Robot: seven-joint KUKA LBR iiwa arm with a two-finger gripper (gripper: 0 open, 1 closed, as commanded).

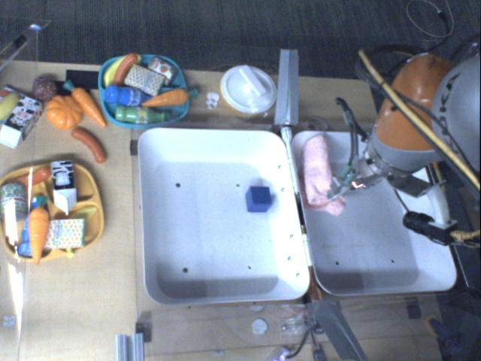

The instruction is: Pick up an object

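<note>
Pincer (347, 183) beside pink cloth (316, 170); rt bin (391, 265)

Soft pink cloth (316, 173) lies in a smooth white plastic bin (391, 265).

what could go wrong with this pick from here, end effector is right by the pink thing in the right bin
1. The pink cloth roll lies against the right bin's left wall, so the end effector may scrape that wall or pinch just an edge.
2. The roll looks soft, so it might sag or slip out when lifted.
3. The blue cube sits in the left bin, far across the divider, a poor fallback.
</note>
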